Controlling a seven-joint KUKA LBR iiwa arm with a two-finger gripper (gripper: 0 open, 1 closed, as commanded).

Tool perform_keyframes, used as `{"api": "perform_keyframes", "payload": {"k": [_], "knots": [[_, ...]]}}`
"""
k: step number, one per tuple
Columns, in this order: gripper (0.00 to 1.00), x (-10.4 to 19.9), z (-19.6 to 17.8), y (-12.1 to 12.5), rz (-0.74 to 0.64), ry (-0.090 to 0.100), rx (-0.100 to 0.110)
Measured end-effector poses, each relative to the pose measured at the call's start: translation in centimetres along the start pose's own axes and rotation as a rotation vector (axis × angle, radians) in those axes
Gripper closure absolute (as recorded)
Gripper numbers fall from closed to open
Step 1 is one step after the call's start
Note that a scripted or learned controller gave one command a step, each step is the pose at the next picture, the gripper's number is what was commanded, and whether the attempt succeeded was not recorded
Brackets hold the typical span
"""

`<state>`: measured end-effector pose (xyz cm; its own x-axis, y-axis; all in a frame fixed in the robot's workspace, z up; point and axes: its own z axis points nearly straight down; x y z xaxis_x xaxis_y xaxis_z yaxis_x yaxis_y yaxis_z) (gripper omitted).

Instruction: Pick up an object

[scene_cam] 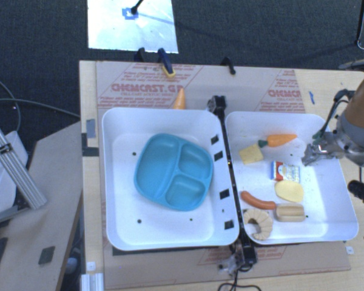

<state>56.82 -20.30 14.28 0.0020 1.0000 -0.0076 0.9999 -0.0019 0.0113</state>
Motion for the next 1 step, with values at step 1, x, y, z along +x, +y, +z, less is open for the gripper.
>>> {"api": "perform_keyframes", "payload": {"k": [1], "knots": [[1.00, -0.44, 5.94, -8.58, 0.003, 0.009, 0.014]]}}
